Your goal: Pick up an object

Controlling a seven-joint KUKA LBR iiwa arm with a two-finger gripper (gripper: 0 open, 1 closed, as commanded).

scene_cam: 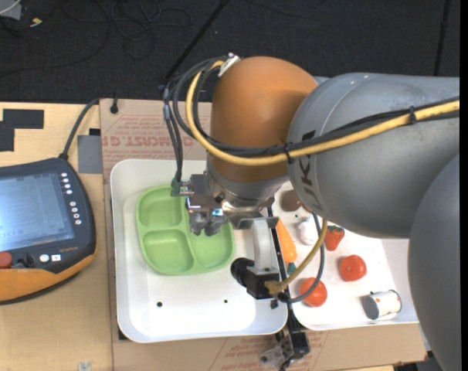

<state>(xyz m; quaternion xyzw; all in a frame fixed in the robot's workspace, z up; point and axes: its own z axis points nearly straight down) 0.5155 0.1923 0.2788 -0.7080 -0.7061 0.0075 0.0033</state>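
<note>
A green divided tray (166,242) lies in the left white bin (188,315). My gripper (205,219) hangs over the tray's right side, close to its surface, and the big orange wrist band hides most of it. I cannot make out anything held in it. In the right bin (388,277) lie an orange carrot-shaped piece (286,243), a red ball (352,267), a red piece (314,293), another red piece (334,238) and a grey-and-white cylinder (381,304).
A small white thing (303,227) and a brown thing (290,201) sit at the right bin's far left, partly under the arm. A teach pendant (35,219) rests on the bench to the left of the bins. The grey arm covers the right bin's far side.
</note>
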